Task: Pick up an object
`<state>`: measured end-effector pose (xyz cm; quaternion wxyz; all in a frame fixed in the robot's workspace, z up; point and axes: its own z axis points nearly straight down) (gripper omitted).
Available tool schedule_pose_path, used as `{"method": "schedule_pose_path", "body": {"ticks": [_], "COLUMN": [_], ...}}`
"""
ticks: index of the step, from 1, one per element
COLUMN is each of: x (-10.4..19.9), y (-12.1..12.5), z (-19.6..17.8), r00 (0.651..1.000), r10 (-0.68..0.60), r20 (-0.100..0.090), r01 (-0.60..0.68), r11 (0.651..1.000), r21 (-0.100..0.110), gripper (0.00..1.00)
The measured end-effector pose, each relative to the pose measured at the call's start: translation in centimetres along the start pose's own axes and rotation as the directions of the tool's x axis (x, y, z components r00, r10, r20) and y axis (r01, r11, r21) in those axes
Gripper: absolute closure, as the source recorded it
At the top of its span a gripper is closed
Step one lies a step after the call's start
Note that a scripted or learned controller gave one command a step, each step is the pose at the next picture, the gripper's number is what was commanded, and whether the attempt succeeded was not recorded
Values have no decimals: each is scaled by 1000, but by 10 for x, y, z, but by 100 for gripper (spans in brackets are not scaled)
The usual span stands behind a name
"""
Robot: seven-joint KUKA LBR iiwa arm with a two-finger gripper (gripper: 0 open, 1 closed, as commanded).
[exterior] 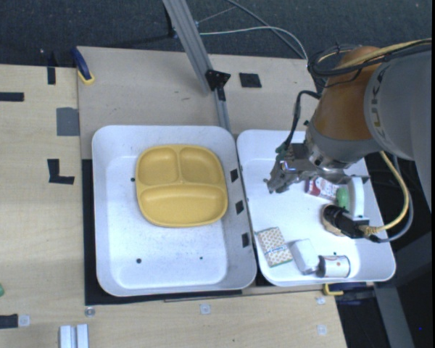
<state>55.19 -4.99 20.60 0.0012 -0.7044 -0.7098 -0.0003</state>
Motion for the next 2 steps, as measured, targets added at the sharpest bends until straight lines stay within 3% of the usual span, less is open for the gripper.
{"method": "schedule_pose_path", "body": {"ticks": [2], "x": [111], "y": [16], "z": [-19], "r00": [1000], "r10": [0], "r20": [0], "r01": [0], "r11": [1000], "r21": [0], "gripper": [100]}}
